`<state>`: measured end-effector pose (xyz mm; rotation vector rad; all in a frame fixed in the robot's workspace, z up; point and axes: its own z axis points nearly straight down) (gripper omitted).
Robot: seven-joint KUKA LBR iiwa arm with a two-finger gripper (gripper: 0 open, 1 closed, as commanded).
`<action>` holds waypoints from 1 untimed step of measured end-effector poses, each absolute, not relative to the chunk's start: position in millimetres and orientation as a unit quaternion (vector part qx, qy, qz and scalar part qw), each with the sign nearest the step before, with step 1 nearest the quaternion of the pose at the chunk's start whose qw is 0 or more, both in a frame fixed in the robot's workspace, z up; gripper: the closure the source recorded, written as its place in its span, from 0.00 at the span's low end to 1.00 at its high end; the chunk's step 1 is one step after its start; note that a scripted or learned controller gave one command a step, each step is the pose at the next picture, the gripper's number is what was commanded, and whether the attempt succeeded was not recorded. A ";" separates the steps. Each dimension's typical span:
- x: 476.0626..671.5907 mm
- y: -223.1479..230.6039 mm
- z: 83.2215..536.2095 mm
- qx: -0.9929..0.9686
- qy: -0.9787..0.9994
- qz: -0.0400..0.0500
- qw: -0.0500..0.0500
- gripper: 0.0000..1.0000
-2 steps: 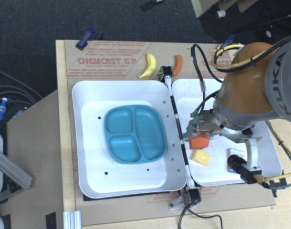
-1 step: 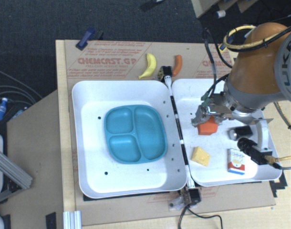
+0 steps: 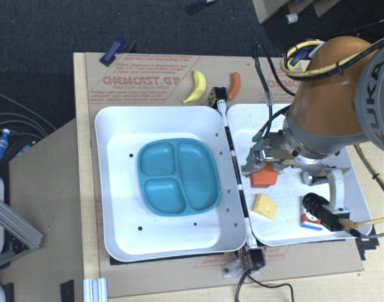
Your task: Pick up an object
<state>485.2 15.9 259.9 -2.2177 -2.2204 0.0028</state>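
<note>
My gripper (image 3: 260, 161) hangs low over the right bin (image 3: 343, 231), near its left wall. An orange block (image 3: 265, 178) lies directly below and in front of the gripper, its top edge partly covered by it; whether they touch is unclear. A yellow cheese-like wedge (image 3: 264, 206) rests on the bin floor just in front of the block. A small red, white and blue item (image 3: 310, 223) lies further right in the same bin. The arm's bulk hides the back of this bin.
The left bin (image 3: 116, 219) holds a blue divided plate (image 3: 178, 176). Behind the bins, on the bench, lie a yellow banana (image 3: 196, 87), an orange carrot-like piece (image 3: 233, 85) and a blue object (image 3: 113, 52). A black hinge strip (image 3: 233, 162) runs between the bins.
</note>
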 end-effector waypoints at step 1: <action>482.8 3.4 262.5 -0.707 -0.707 0.001 0.001 1.00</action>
